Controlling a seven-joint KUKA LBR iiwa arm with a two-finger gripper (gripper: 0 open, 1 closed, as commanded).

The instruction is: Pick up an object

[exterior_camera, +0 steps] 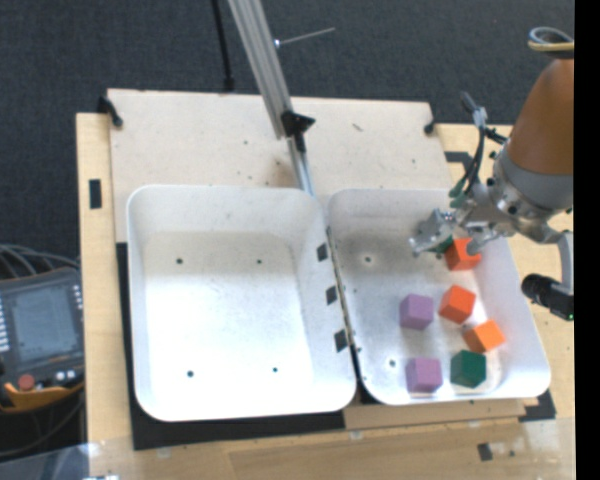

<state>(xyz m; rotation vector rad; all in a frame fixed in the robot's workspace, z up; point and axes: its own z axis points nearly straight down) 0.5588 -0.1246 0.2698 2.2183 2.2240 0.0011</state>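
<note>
No writing can be read anywhere; the pendant (35, 323) at the far left, off the bench, shows a grey screen too blurred to make out, with cables (20, 258) coiled behind it.

The left bin (145, 218) has nothing but a few dark specks on its white floor, and all of its floor is open room. A metal rail (260, 58) slants down from the top of the view to the seam between the two bins.

The right bin (375, 218) holds six blocks, all in its right half. An orange block (464, 255) sits highest, near the right wall. Below it lie a purple block (416, 311) and a second orange block (458, 304), close together but apart. A third orange block (484, 336) lies lower right, near the rim. Along the front edge a second purple block (423, 374) and a green block (468, 369) sit just beside each other. The bin's left half, by the seam, is bare floor.

The gripper (450, 236) hangs over the top orange block, its fingertips at the block's upper edge; I cannot tell whether the fingers are spread or closed, or whether they grip it. The arm (545, 118) comes in from the right
</note>
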